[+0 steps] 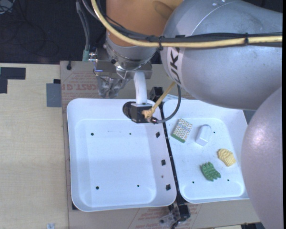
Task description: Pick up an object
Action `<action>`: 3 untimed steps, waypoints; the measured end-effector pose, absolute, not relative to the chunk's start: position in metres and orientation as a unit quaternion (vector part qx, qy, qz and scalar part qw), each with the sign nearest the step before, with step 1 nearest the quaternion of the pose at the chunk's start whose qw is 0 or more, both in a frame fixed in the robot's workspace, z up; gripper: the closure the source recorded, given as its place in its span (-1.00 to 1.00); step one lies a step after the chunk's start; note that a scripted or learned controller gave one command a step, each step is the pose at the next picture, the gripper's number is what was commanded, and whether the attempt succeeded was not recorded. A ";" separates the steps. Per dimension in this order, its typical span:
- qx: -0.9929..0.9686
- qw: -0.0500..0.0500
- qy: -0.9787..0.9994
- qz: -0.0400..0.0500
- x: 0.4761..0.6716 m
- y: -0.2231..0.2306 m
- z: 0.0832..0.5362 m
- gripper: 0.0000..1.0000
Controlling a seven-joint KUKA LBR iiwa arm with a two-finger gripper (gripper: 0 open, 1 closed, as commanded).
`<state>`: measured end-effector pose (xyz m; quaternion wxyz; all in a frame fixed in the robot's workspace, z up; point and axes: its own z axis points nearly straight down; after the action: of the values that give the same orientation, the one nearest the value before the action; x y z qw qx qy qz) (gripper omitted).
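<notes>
Several small objects lie in the right bin: a green-and-white checkered block, a white piece, a yellow lump and a green ridged piece. My gripper hangs under the orange-banded wrist, over the bench just behind the back rim of the left bin. It is well away from all of these objects, and I see nothing held in it. The arm's big grey body hides the right bin's back right corner.
A white post and a black fitting with a yellow cable hang over the left bin's back right corner. A narrow gap separates the two bins. Bare wooden bench lies to the left.
</notes>
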<state>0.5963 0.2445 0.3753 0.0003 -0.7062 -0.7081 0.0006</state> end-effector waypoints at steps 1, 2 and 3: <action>-0.706 0.002 -0.708 0.003 0.509 0.243 0.382 1.00; -0.707 0.002 -0.707 0.006 0.533 0.243 0.300 1.00; -0.707 0.000 -0.708 -0.003 0.502 0.226 0.405 1.00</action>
<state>0.5016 0.2257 0.4055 -0.0005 -0.7067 -0.7076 -0.0025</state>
